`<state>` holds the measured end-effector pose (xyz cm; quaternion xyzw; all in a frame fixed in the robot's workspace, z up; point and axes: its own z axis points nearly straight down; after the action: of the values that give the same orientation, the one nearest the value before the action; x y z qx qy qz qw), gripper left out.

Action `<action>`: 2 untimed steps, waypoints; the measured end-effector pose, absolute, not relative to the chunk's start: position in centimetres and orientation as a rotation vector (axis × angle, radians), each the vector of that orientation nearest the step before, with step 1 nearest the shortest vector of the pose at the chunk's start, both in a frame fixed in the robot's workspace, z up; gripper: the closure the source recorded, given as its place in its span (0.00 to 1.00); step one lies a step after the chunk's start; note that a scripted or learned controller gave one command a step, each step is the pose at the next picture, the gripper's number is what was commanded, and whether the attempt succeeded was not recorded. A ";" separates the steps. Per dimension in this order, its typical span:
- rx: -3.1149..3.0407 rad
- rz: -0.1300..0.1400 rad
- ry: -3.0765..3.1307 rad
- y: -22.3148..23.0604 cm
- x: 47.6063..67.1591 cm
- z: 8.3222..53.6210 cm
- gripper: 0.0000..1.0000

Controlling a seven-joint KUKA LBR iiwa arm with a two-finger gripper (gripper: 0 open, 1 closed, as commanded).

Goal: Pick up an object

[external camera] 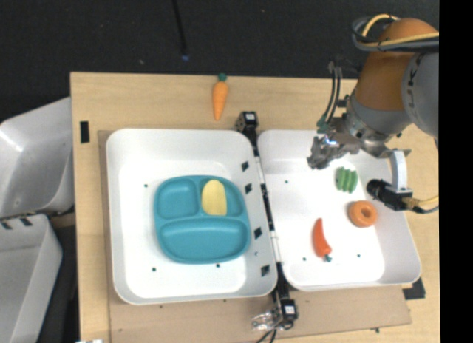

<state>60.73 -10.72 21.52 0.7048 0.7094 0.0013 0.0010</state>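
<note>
In the right bin (pixel 295 260) lie a green ridged toy (pixel 346 180), an orange ring-shaped toy (pixel 362 214) and a red chili pepper with a green stem (pixel 321 239). My gripper (pixel 322 154) hovers over the upper part of that bin, just up and left of the green toy, with nothing seen between its fingers. The left bin (pixel 133 260) holds a blue divided plate (pixel 201 218) with a yellow oval toy (pixel 214 197) in its upper right compartment.
A toy carrot (pixel 219 97) rests on the wooden bench above the left bin, outside both bins. Black clips run along the seam between the bins (pixel 260 201). The grey arm with its orange band (pixel 384 75) enters from the upper right.
</note>
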 end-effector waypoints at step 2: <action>2.212 0.005 2.228 -0.2 62.2 22.9 1.00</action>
<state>62.15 -0.24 22.91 0.7047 0.7095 0.0015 0.0009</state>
